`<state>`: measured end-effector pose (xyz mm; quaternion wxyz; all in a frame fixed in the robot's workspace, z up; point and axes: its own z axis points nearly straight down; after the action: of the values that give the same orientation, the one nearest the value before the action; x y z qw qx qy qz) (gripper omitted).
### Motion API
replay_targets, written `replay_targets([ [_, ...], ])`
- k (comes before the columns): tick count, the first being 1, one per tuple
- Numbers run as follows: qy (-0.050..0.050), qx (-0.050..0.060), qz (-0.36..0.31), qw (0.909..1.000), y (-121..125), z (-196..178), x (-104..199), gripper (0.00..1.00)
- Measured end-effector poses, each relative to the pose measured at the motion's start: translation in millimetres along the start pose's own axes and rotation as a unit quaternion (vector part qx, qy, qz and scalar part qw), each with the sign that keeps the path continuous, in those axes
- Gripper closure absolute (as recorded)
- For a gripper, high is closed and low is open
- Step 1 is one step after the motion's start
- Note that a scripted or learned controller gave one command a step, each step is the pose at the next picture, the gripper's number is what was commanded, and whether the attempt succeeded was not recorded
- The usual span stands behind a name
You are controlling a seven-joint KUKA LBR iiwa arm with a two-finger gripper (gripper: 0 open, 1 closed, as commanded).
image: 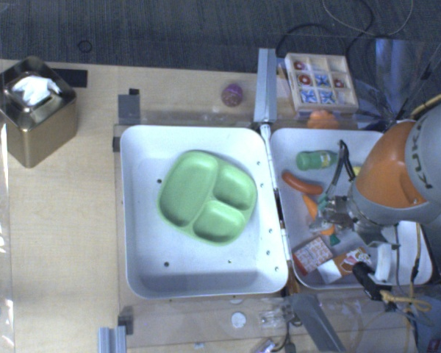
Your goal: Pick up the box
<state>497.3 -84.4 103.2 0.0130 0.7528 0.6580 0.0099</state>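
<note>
Box [313,254] seen flat near front of right bin [279,197], crowded by small packet [353,259] and carrot [311,206]. Claw [332,215] poised just above; opening cannot be told. Neighbour likely snagged instead; flat box easily missed.

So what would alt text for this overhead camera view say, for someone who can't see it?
A grey robot arm with an orange band reaches from the right into the right-hand white bin, above a small patterned cardboard box, a green bottle and an orange sausage-shaped toy. The left-hand white bin holds a green three-compartment plastic plate.
</note>
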Motion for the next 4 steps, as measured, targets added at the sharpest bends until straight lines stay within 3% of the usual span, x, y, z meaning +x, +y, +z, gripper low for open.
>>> replay_targets([
  [1,0.002,0.007,-0.139,0.9903,-5.2,12.0,-3.0,1.0],
  [2,0.004,0.011,-0.237,0.9715,21.3,-65.2,-25.1,1.0],
  [3,0.001,0.013,-0.004,0.9999,16.5,-107.8,7.0,1.0],
  [4,0.001,0.013,-0.004,0.9999,16.5,-107.8,7.1,0.0],
])
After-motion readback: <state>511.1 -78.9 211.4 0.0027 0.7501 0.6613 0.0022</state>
